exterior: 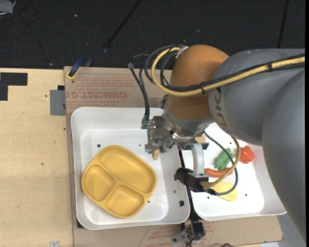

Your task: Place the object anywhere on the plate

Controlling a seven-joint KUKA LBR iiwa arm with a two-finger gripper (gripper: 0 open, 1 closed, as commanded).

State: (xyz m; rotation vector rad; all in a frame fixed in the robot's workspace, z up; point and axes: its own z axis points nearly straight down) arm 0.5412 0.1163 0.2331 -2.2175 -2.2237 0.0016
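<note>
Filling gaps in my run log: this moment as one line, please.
plate: in left bin | gripper: over left bin, beside plate | toy pieces: in right bin | placement: not yet done

Grey arm (268, 102), orange band (195, 81), yellow and black cables (159, 68), metal tool (155, 149).

You have 2 white bins: 1 left bin (88, 138) and 1 right bin (257, 197). You see 1 yellow plate (118, 181) with 3 compartments. In the right bin you can count 4 small things: 1 green piece (224, 160), 1 red piece (246, 154), 1 orange piece (216, 173), 1 pale yellow piece (228, 191).
</note>
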